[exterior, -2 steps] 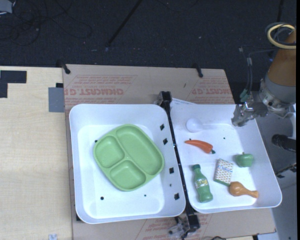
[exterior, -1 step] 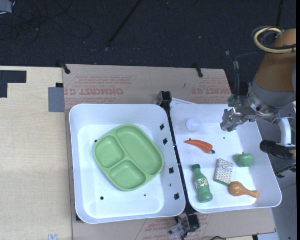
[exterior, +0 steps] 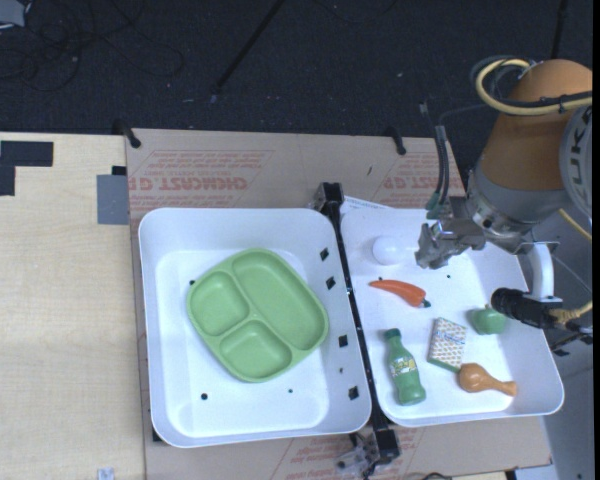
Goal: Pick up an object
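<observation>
**Crowded bin, easy to miss**

Bottle [exterior: 404, 367] lies at the front of the right bin [exterior: 540, 400]; behind it sits the red pepper [exterior: 399, 290]. My gripper [exterior: 432, 251] hangs just behind the pepper, beside a white ball [exterior: 387, 250]. Whether my tool is apart or together, I cannot tell. I fear the round ball may roll away.

The end effector [exterior: 432, 251] fingertips are too small to tell apart.

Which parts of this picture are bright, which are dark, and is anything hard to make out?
Camera view: the white bins are bright and evenly lit, the floor behind is nearly black; the white ball almost blends into its bin; the gripper looks dim and soft, while the green plate and bottle are clear.
</observation>
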Available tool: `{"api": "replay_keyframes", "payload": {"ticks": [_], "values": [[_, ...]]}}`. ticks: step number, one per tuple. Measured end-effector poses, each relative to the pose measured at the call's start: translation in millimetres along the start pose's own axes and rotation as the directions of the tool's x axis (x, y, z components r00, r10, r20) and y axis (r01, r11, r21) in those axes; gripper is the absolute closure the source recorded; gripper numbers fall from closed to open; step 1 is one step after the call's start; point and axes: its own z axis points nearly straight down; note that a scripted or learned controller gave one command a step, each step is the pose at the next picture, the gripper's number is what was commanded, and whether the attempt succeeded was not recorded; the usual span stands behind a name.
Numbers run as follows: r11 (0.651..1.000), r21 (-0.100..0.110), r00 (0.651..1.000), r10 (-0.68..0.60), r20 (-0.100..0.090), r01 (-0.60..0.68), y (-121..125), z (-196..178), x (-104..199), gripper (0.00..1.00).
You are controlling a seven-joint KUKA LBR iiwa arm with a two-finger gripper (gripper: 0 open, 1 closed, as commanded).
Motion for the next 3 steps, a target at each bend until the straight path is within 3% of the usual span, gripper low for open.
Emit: {"api": "replay_keyframes", "payload": {"ticks": [3], "values": [[1.000,0.000,1.000,-0.002,0.001,0.002,-40.7,0.6,148.6,1.00]]}}
